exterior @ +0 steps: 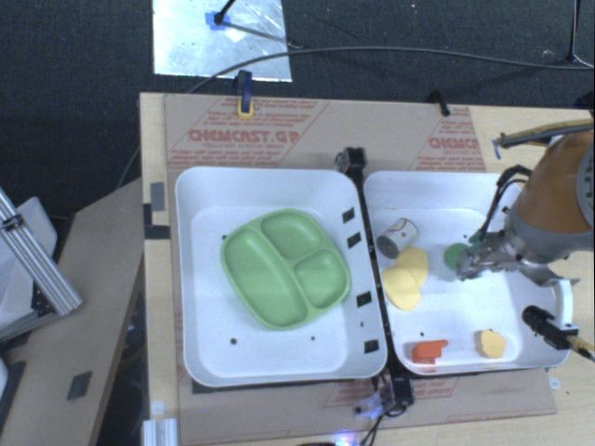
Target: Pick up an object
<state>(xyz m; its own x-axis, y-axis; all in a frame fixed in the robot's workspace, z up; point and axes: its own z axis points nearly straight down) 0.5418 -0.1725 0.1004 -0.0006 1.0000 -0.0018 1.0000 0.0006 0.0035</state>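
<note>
Green object lies beside the gripper, mid right bin; grip state unclear.

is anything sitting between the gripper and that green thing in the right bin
Nothing visible does. The gripper is right beside the small green object in the right bin. The pale yellow piece and the little can lie further left, out of its path.

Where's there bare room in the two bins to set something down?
Left bin: floor strip in front of the green divided plate. Right bin: bare middle between the yellow piece, orange block and small yellow chunk. Crowded around the pincer and cup.
</note>
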